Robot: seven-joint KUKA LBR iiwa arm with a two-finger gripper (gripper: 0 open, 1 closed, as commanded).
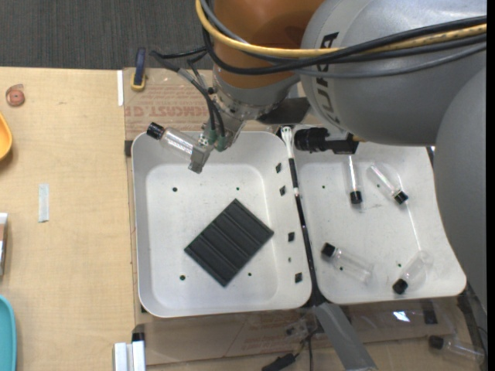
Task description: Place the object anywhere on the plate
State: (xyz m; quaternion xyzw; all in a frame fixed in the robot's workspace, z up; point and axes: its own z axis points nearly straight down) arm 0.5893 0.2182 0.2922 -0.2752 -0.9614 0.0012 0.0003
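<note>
Two white bins sit side by side on the table, and I judge the carry under way: my gripper (203, 151) has its fingers closed on a vial (172, 139) at the left bin's (155, 284) far edge, next needing lowering onto the dark ribbed plate (230, 241).

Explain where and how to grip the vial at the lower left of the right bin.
Grip the vial at the middle of its clear body, from straight above, closing across its narrow width. It lies flat, with bare bin floor along both long sides; the capped end is shorter.
</note>
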